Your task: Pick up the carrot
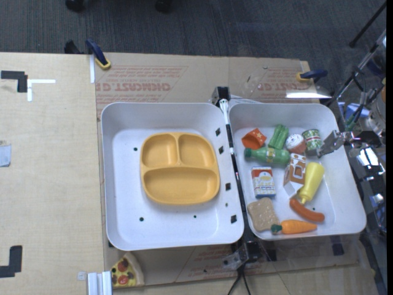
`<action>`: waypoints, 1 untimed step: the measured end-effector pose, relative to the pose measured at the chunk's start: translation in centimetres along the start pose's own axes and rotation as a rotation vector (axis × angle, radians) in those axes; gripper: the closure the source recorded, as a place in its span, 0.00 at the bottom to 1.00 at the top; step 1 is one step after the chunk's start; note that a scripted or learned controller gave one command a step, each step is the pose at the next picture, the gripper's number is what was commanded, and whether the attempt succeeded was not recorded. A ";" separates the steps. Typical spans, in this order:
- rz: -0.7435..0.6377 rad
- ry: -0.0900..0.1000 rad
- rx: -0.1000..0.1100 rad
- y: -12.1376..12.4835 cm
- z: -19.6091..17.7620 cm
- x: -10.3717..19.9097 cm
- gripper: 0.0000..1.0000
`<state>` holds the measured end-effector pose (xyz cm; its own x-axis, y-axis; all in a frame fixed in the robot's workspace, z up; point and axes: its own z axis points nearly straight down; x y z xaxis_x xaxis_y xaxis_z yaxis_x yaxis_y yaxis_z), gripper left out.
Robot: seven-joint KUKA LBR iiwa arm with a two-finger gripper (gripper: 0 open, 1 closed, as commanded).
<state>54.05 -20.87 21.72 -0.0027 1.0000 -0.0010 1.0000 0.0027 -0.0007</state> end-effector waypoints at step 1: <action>0.122 0.002 0.002 -5.7 8.8 11.2 0.00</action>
<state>48.29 -9.73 12.96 0.1189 0.9929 0.0003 0.9929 -0.1189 -0.0031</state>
